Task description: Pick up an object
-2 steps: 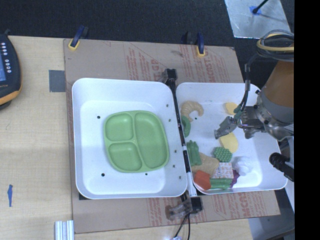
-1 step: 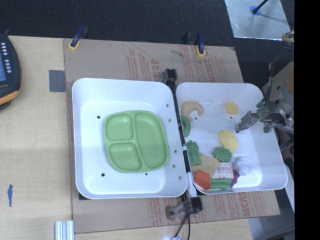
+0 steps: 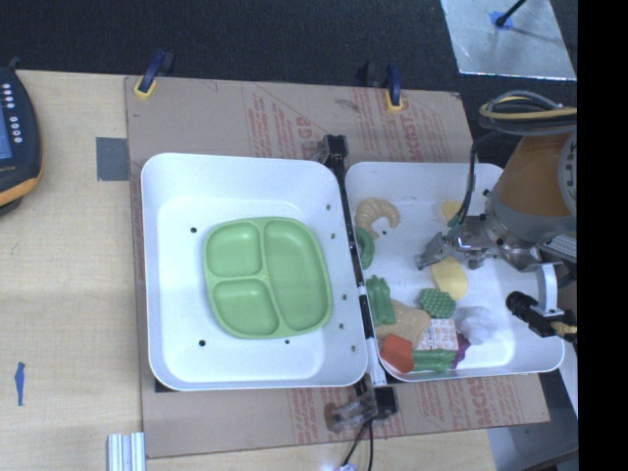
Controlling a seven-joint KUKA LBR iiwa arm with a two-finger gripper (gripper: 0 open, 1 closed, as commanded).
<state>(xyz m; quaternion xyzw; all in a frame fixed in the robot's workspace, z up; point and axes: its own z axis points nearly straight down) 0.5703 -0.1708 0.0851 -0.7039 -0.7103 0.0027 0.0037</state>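
While my gripper [image 3: 444, 253] hangs over the right white bin [image 3: 510, 361], finger state unreadable, the small yellow rounded toy [image 3: 451, 279] just beneath looks light, smooth, slippery; grip across its middle.

Cardboard sheet [image 3: 245, 116] — blue clamps [image 3: 392, 86] along edge

A robotics lab: clamped cardboard [image 3: 294, 116], teach pendant [image 3: 15, 135], white bins [image 3: 162, 263].
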